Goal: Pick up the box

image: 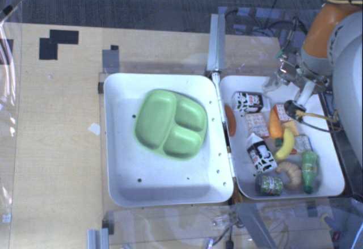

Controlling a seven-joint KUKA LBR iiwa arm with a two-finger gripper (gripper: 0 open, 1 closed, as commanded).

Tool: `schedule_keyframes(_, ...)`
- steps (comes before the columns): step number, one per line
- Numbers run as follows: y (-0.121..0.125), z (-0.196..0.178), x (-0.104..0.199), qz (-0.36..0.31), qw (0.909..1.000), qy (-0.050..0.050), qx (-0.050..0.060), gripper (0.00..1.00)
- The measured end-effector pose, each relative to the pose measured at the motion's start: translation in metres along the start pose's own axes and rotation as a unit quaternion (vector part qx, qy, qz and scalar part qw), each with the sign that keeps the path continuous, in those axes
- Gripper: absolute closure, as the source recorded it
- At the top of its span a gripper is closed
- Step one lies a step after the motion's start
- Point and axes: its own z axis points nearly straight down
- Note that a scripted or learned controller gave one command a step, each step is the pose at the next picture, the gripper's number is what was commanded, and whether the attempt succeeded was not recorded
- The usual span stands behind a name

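Observation:
The right bin (334, 185) holds two black-and-white cow-patterned boxes: one (248, 102) lies near the back left, the other (261, 155) stands tilted near the middle. A flat red-and-white checked packet (256, 123) lies between them. My gripper (279, 79) hangs over the bin's back right corner, up and to the right of the rear box and apart from it. Nothing shows between its fingers.
A green divided tray (170, 123) lies in the left bin (119, 185). Crowded in the right bin are a sausage (230, 119), a carrot (274, 124), a banana (285, 144), a green bottle (308, 169), a croissant (290, 173) and a can (269, 184).

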Motion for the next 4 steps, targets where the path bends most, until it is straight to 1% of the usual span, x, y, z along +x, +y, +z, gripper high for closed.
schedule_keyframes(1, -0.029, 0.004, -0.064, 0.051, 0.9987, -0.001, 0.000, 0.00)
schedule_keyframes(2, 0.011, -0.123, -0.035, 0.112, 0.9937, 0.000, -0.001, 0.00)
schedule_keyframes(3, -0.010, 0.038, -0.041, 0.122, 0.9926, 0.000, 0.001, 0.00)
schedule_keyframes(4, 0.015, 0.049, -0.038, 0.156, 0.9877, 0.001, 0.001, 0.00)
